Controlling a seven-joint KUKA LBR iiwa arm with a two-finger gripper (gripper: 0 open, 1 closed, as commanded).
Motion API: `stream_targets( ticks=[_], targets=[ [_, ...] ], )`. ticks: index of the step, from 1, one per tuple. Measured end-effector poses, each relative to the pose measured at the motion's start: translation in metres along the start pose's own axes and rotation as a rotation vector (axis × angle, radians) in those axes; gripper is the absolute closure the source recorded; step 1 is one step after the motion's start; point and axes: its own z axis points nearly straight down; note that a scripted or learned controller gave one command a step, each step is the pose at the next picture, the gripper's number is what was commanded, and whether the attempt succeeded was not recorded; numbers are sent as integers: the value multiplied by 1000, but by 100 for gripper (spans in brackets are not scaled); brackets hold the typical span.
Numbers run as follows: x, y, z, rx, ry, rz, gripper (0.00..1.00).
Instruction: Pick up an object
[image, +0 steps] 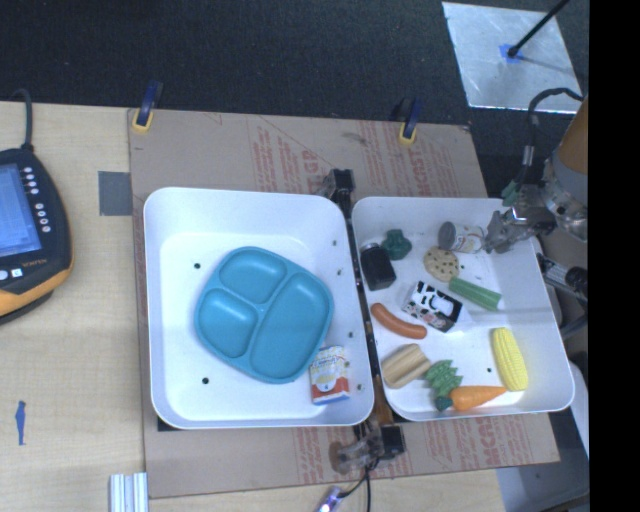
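The gripper (497, 232) hangs over the right bin's (560, 400) far right corner; whether its fingers are spread, I cannot tell. No object sits between them. The nearest candidates, a grey piece (446, 235) and a cookie (440, 263), lie just beside it, likely the intended target.

Grey metal claw (497, 232) at right edge of frame; orange band above wrist; black cable looped overhead.
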Motion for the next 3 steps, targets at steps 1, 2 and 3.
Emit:
stream_targets(
  ticks=[1, 2, 3],
  targets=[
    [0, 0, 0, 1, 0, 0, 0],
    [19, 44, 92, 5, -5, 1, 0],
    [21, 44, 85, 4, -2, -2, 100]
  ],
)
